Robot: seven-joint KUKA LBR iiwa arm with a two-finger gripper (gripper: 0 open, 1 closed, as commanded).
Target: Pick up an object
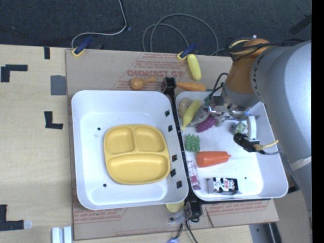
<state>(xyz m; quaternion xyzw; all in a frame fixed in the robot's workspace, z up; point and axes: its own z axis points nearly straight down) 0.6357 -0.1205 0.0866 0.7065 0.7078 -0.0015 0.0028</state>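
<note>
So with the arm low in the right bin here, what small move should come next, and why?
Probably a short drop onto the purple grapes. The end effector hangs at the grapes' upper right edge in the right bin, and nothing shows in its grip, so no object has been picked up yet.

Left white bin [81,135]: holds a yellow divided plate [136,153] at its centre, three compartments, two small at 12 o'clock and one large at 6.

Cardboard sheet [147,72] beneath both bins, printed red. On it, at 12 o'clock of the bins: a yellow corn cob [194,67], a tan wooden spoon [142,82], an orange carrot-like piece [191,86].

Two blue-and-yellow clamps [81,46] at the cardboard's far edge. Cables [167,27] looped over dark carpet [50,11] behind.
</note>
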